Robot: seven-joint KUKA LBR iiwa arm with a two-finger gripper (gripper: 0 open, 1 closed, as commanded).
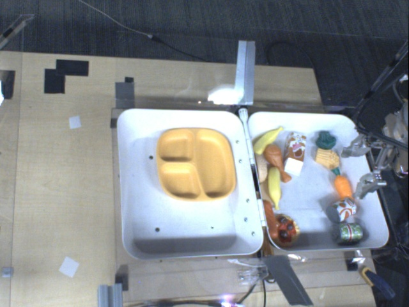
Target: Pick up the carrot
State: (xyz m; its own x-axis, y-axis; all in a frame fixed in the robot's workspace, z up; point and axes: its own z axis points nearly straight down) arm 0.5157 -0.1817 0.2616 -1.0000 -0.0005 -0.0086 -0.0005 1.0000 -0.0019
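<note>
You could see the gripper (365, 166) standing wide open at three o'clock of the right bin (307, 238), just beside the carrot (343, 187), not holding it.

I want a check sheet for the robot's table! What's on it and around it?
Surface: wooden bench bearing two white bins, left bin and right bin.
Job's things: carrot lies in the right bin, near its right wall, not held.
Clutter: yellow divided plate in the left bin; two bananas, toy foods and a small can in the right bin.
Grippers: gripper at the right bin's right edge, beside the carrot.
Cables: thin cable across the dark floor.
Surroundings: dark carpet.
</note>
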